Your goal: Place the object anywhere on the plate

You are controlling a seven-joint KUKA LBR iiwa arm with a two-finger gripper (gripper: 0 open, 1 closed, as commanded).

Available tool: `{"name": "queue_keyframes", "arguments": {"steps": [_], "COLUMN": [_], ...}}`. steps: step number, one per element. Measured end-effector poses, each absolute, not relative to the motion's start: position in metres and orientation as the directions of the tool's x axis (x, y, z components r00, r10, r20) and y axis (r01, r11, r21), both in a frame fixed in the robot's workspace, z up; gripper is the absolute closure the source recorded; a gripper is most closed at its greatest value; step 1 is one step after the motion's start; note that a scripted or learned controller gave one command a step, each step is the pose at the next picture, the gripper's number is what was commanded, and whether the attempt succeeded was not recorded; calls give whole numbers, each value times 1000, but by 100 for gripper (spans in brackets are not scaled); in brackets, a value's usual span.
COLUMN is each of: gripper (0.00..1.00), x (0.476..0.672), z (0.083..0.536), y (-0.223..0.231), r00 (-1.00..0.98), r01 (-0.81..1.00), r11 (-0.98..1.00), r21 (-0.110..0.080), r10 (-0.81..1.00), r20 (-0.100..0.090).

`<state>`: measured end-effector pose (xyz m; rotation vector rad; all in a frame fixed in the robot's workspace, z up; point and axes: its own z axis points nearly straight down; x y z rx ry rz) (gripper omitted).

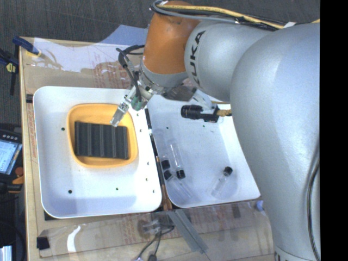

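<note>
Object: not identifiable with certainty; nothing can be made out between the gripper's fingers, so whether anything is carried cannot be told. Candidates lie in the right bin (pixel 239 162): two clear vials with black caps, one (pixel 173 159) near its left wall, another (pixel 222 179) toward its near right corner, both lying flat and apart from each other, where a drop or failed pick would leave them. Plate (pixel 81 116): yellow, rounded rectangle, in the left bin (pixel 54 184), toward its far side; it bears a dark ribbed block (pixel 101 140) that covers most of its middle, leaving a yellow margin for placing. Gripper (pixel 120 113): slim, pale, angled down and left, its tip over the plate's far right corner, just beside the ribbed block; whether the claw is spread or pressed together cannot be told at this size. Judged purpose of the pose: a release or a reach over the plate. Arm (pixel 255 69): grey with orange band, reaching from the right, overhanging the right bin's far part. Black cylindrical fitting (pixel 198 112): under the arm, over the right bin's far edge.
</note>
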<state>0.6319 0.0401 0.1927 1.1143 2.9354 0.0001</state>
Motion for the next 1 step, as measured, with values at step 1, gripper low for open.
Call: {"name": "queue_keyframes", "arguments": {"steps": [1], "gripper": [0], "x": [632], "z": [193], "y": [40], "r00": [-748], "r01": [664], "r11": [748], "r21": [1], "r10": [664], "r20": [-2]}}
